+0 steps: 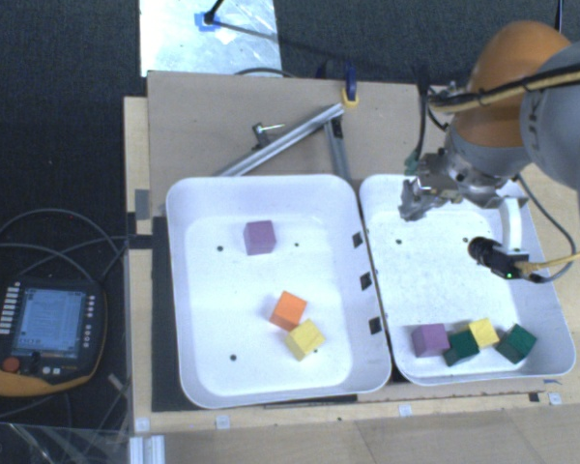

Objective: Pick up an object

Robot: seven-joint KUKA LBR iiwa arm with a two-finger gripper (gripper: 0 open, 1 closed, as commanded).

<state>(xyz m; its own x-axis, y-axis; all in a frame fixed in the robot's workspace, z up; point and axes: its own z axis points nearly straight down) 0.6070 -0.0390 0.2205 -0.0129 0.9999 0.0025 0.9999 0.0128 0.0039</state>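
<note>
gripper (418, 199) well apart from purple cube (429, 338)

We see three blocks (288, 309) mid left bin (188, 356) — four blocks (472, 340) along right bin's (387, 193) near edge.

Position: you look from one fixed camera above the bench (271, 104).
Facing: downward at a slant, onto the left bin (188, 288) and right bin (551, 346).
Distance: far enough that you see both bins whole.
Arm (541, 95): enters from your right.
</note>
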